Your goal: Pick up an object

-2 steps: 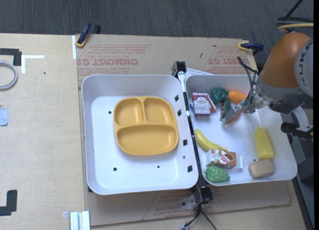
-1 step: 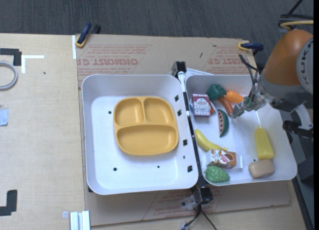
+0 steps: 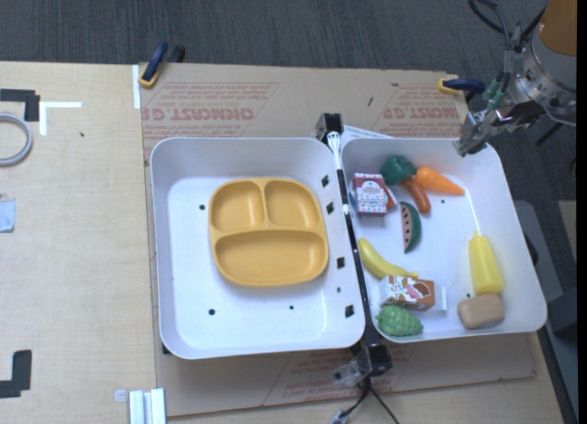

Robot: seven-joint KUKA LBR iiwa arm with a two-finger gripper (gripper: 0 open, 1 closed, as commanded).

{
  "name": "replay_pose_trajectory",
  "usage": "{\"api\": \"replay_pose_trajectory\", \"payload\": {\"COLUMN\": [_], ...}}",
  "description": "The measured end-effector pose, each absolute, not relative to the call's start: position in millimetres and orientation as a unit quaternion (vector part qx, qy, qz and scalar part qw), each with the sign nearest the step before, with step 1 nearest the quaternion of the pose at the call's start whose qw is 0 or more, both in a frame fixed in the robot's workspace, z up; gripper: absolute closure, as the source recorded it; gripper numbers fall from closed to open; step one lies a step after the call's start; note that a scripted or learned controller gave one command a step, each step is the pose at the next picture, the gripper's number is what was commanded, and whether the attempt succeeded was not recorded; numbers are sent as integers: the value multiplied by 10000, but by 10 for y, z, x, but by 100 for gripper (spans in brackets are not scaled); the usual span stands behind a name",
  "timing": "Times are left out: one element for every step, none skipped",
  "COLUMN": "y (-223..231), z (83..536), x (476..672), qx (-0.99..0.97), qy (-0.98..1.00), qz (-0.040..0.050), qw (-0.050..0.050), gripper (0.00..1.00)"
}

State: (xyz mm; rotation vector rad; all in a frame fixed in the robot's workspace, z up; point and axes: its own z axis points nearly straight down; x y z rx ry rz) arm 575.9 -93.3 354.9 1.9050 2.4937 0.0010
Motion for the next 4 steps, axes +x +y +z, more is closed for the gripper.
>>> {"api": "replay_pose_trajectory", "payload": {"y": [-932,-1463,-1464,-1464], "z": [3645,5428,5524,5620], "x": [5770,5439,5453,5467], "qx": [6057,5721,5713,5706], "qy": [7957,8201,8207,8212], "qz": [4,6,7,10], "qw": [33,28,56,83], "gripper": [100,100,100,100]}}
